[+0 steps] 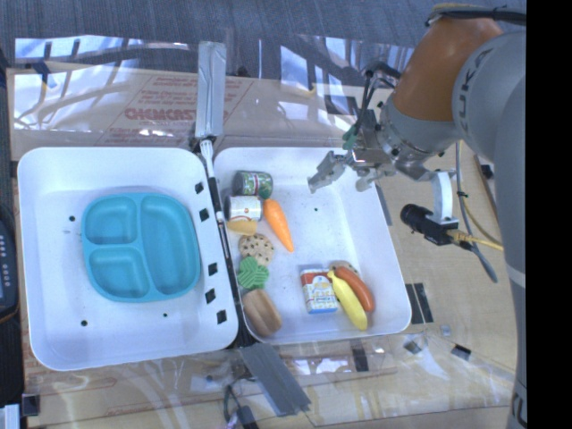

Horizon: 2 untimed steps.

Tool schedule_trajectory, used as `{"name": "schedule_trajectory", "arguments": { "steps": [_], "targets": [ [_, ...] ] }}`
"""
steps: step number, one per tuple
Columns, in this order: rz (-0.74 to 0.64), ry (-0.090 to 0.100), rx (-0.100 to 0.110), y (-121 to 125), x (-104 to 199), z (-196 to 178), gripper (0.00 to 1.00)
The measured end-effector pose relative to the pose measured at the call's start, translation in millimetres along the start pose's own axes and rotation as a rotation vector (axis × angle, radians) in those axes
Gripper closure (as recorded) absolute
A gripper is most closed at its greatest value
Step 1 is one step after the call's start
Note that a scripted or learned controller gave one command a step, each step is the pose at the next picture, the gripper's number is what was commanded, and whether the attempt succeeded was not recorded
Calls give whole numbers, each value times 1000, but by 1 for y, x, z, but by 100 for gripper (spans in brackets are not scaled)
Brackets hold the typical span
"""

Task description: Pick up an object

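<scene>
1. The gripper (344,172) hangs over the upper right part of the right bin (380,239), its fingers (323,175) spread apart with nothing between them.
2. Just below and to the left of it lies a toy carrot (279,224), slanted on the bin floor.
3. Left of the carrot, against the bin's left wall, sit a green-labelled can (254,184) and a white can (244,208) on its side; their label writing is too small to read.
4. Below these are a chocolate-chip cookie (256,247), a green ridged piece (252,274) and a brown bread roll (262,312).
5. At the lower right a small orange-and-white carton (318,291) touches a banana (349,301) and a hot dog (357,286); the carton's print is unreadable.
6. The left bin (45,204) holds a blue compartment tray (140,245).
7. On the bench behind the bins lies brown cardboard (152,110) with faint red lettering too blurred to make out.
</scene>
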State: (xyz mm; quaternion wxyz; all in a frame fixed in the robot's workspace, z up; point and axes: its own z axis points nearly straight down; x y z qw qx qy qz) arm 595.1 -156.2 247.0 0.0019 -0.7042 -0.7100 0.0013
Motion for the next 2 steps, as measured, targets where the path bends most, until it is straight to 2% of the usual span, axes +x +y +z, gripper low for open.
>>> {"name": "schedule_trajectory", "arguments": {
  "steps": [1,2],
  "targets": [
    [-71,-2,-2,7,24,155,0],
    [-74,-2,0,6,24,146,100]
  ]
}}
